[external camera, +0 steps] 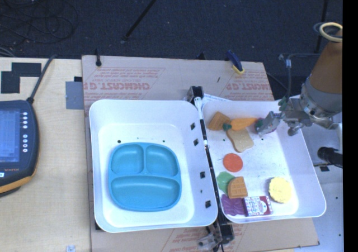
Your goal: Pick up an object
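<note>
Gripper hangs over the right bin, can't tell its state tbh. Carrot just beside it, lying crosswise, green end pointing away.

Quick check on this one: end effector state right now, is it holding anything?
End effector: cannot be told whether it is open or closed; it sits low at the far side of the right bin, beside the carrot, with nothing visibly held.
</note>
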You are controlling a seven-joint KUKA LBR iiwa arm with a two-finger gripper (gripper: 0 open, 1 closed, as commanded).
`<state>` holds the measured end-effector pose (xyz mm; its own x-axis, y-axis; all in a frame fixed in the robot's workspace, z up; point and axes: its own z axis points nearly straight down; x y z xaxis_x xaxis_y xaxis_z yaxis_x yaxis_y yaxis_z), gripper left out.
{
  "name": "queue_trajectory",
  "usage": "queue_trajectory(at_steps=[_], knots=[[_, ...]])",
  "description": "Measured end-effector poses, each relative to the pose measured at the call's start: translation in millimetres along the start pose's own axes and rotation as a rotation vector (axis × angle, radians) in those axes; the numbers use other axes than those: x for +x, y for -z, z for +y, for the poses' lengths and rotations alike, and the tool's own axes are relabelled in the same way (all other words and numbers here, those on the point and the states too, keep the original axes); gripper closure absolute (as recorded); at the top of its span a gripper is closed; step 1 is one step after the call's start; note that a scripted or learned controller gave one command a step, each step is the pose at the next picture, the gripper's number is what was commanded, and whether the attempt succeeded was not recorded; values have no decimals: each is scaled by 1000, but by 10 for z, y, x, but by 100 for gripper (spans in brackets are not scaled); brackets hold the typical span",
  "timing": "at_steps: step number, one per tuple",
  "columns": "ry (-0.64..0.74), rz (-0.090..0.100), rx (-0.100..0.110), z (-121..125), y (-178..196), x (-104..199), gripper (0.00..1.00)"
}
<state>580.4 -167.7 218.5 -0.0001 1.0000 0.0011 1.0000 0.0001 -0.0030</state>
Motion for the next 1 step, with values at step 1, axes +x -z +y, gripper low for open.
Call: queue_trajectory(at_steps=[1], knots=[[4,5,10,-387,-718,690,0]])
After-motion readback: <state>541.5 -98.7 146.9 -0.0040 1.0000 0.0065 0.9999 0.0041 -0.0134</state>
